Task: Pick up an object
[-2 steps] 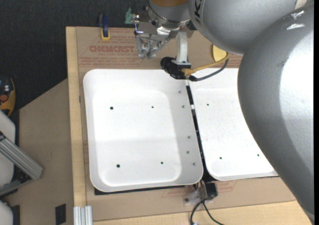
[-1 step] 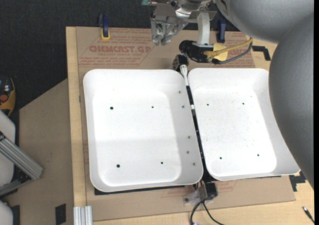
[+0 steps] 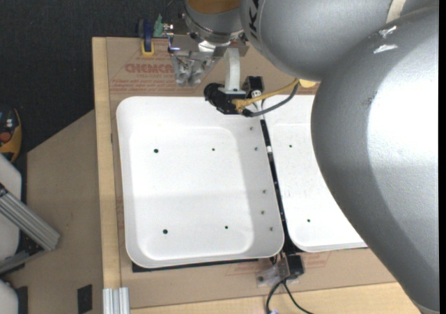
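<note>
Claw (image 3: 187, 72) hangs at upper centre of frame, over the worktop (image 3: 111, 97) just beyond the left bin's (image 3: 139, 187) far rim; can't tell if it's open, closed or gripping. Can't make out any object to pick.

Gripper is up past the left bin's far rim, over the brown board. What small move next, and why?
Probably swing the arm back to the right. The gripper hangs over the board beyond the rim of the left bin, and the arm covers much of the right bin, so no target there can be confirmed.
</note>
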{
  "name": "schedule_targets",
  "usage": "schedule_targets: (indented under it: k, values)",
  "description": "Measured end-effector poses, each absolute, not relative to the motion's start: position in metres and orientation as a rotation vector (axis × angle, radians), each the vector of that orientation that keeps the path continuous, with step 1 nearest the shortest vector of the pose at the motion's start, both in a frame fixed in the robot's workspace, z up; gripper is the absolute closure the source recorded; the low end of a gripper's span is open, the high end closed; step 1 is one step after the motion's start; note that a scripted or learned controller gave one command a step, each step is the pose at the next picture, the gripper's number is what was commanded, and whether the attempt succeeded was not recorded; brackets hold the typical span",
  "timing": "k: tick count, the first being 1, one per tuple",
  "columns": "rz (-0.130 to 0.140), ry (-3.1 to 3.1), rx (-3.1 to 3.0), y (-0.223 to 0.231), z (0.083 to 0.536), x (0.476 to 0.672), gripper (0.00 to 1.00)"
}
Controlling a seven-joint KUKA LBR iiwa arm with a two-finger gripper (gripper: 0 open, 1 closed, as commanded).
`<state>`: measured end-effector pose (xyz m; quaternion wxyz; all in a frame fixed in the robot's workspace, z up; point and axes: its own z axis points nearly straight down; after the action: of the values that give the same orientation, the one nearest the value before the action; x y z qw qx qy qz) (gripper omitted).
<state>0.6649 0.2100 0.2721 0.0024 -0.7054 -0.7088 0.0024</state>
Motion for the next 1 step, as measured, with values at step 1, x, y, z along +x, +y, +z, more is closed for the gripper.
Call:
schedule_targets:
  k: [1]
  values:
    - [-0.007, -2.220, -2.229, 0.1629, 0.3154, 0.6673, 1.00]
